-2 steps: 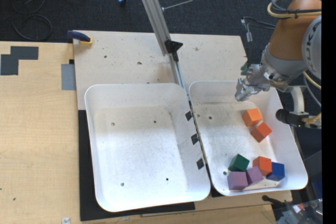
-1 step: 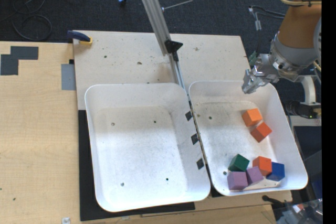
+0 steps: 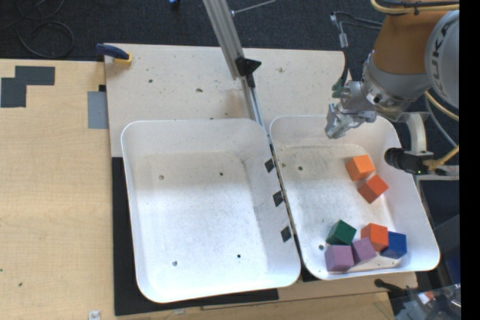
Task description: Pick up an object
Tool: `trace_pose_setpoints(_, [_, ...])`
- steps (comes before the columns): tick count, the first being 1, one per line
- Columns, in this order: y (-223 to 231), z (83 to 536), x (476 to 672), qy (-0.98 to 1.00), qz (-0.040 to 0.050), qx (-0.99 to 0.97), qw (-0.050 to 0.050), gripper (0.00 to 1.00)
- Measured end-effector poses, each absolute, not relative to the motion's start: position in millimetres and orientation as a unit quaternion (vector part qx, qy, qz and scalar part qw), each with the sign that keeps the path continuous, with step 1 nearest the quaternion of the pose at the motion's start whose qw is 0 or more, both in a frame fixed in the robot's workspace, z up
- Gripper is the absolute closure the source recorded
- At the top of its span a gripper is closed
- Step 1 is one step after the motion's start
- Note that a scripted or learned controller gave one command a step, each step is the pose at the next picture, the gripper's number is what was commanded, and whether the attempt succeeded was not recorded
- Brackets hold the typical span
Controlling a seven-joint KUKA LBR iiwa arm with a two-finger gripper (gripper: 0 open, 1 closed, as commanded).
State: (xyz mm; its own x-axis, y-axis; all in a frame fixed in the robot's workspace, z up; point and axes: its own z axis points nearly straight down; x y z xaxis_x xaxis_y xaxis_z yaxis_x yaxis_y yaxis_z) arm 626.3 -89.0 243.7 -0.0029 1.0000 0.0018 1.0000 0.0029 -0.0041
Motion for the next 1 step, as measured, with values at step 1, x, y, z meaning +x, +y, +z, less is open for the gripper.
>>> trace_pose_setpoints(1, [-40.1, 246.5, 612.5, -0.709, 0.0006, -0.706, 0.002, 1.00])
